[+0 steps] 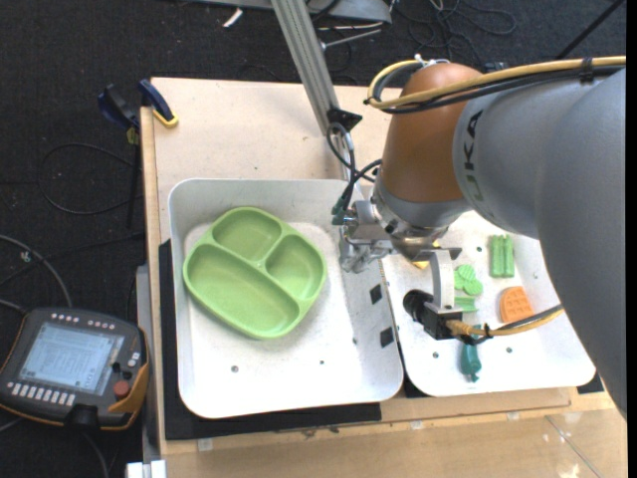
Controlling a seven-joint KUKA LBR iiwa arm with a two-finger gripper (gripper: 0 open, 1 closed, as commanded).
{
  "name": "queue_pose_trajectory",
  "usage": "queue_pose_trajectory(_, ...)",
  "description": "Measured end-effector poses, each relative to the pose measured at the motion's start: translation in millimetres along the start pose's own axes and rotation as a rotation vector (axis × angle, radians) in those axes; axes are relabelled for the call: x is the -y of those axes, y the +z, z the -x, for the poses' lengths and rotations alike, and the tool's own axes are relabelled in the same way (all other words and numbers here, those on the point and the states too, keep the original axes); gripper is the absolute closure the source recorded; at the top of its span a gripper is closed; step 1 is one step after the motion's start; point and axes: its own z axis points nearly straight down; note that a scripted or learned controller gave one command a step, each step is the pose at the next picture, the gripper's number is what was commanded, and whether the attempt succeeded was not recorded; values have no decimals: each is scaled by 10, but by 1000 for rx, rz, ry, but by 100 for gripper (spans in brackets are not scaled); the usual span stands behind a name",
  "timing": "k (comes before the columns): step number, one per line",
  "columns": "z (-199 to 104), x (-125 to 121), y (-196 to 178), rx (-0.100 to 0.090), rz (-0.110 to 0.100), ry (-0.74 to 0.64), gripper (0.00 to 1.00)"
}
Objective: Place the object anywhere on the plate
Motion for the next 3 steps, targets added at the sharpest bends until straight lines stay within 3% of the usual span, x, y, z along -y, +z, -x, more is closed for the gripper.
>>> queue_pose_trajectory(1,-135,-650,124,1,9,1,100)
queue_pose_trajectory(2,-136,-543,-960,0,15,2,100)
queue_pose_trajectory(3,28,-614,-368,3,1,9,100)
